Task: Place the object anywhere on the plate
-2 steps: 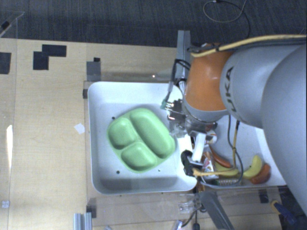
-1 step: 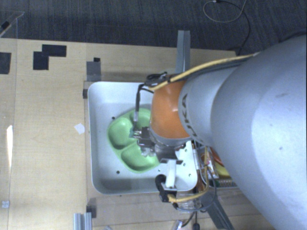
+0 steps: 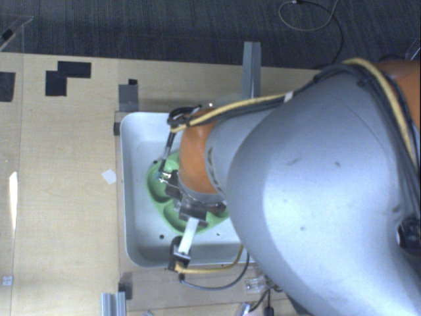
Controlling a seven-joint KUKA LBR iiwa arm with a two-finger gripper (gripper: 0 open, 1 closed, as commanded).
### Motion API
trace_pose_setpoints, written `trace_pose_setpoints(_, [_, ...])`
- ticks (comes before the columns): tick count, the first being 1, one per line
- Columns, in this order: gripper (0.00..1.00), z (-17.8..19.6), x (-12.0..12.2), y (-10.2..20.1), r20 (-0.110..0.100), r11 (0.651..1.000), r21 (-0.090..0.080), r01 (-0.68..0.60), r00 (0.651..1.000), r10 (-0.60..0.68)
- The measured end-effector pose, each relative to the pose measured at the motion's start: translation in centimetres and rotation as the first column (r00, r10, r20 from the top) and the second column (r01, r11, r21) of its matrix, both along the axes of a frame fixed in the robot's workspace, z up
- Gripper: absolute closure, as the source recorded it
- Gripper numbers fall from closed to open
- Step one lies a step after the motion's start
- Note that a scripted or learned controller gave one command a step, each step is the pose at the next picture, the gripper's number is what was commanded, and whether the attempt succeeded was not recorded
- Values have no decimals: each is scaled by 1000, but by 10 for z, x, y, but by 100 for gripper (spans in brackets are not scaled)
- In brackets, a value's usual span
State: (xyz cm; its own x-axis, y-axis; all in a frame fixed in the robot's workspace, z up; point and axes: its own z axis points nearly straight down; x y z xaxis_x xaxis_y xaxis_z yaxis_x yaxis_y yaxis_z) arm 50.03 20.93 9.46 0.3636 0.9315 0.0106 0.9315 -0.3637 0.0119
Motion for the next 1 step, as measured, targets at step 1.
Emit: trace_pose_setpoints(1, [100, 0, 33, 24, -1, 999, 0, 39, 999, -39])
